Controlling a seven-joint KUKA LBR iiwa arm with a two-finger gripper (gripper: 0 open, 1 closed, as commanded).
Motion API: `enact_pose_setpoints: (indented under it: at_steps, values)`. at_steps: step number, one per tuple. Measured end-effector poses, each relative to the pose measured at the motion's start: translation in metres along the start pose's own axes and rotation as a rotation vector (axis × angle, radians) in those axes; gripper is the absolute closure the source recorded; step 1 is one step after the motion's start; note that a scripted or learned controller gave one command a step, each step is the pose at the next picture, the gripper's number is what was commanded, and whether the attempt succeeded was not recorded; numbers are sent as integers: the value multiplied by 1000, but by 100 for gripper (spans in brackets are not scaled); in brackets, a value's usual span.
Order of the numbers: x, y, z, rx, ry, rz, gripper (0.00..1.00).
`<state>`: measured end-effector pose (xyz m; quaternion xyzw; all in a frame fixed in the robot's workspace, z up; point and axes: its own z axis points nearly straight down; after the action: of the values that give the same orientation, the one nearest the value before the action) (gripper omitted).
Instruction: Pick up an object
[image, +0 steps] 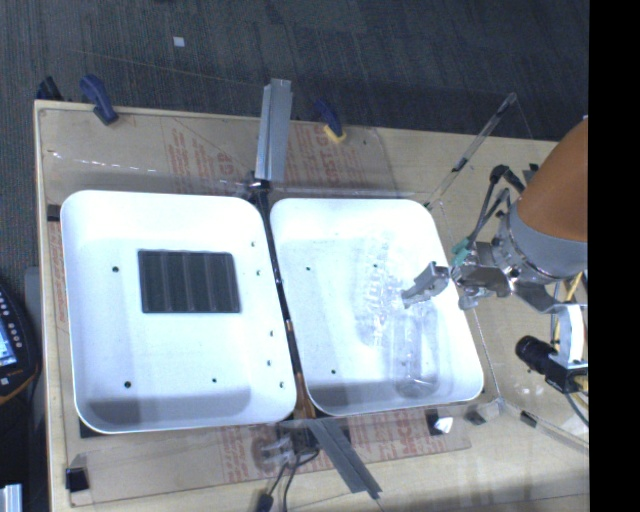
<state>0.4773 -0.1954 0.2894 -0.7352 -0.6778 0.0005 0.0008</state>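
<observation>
A dark ribbed rectangular block (189, 281) lies flat in the left shallow white bin (90, 225). Clear plastic items (395, 320) lie in the right white bin (310, 230). Over them hangs the grey two-finger gripper (428, 282); its opening cannot be told.

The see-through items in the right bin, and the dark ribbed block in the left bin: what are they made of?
The see-through items in the right white bin look like clear glossy plastic, possibly glass: the bin floor shows through and only pale glints outline them. The dark ribbed rectangular block in the left white bin looks matte, likely plastic or rubber; it gives no shine.
</observation>
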Motion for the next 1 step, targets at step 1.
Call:
enact_pose_setpoints:
  at_steps: [1]
  values:
    - [-4, 0, 2, 0, 0, 12, 0]
